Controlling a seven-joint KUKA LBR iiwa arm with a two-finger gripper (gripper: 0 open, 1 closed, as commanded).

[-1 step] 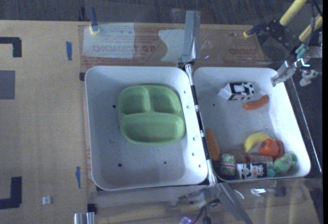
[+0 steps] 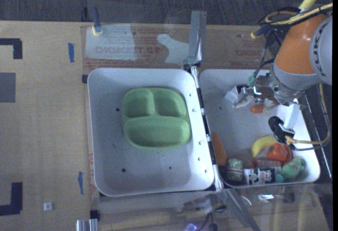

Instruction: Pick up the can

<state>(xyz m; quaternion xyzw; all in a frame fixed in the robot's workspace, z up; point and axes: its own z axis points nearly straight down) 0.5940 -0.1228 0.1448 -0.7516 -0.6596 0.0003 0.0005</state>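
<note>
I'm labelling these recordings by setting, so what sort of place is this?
Most likely a robotics lab or test bench, not a home. Two white bins sit side by side on a cardboard-covered bench marked with blue tape, a grey and orange arm reaches in, and toy food lies in the right bin.

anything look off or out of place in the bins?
Nothing spilled or damaged. The items in the right bin are all crowded along its near edge: the can, banana and carrot lie jumbled there. The green tray sits flat in the left bin.
</note>
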